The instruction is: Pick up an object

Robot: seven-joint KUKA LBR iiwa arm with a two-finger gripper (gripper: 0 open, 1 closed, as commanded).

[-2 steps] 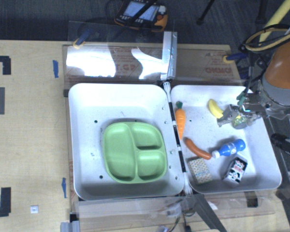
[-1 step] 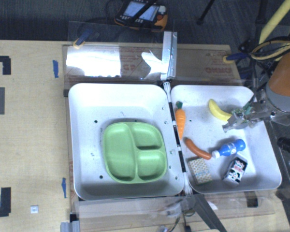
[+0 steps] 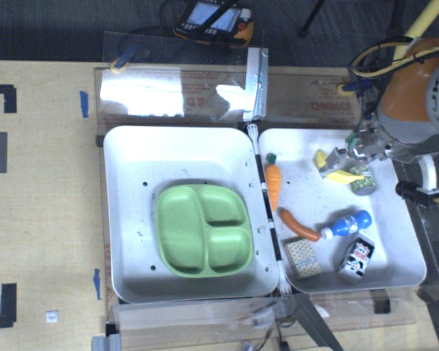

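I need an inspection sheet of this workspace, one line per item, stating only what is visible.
Surface: wooden bench bearing two shallow white bins.
Job's things: right bin holds orange carrot, orange sausage, blue-capped white bottle, black-and-white carton, speckled sponge, yellow object.
Clutter: left bin holds green divided plate.
Grippers: gripper above yellow object.
Cables: yellow-black cables on arm.
Surroundings: handheld controller on floor.
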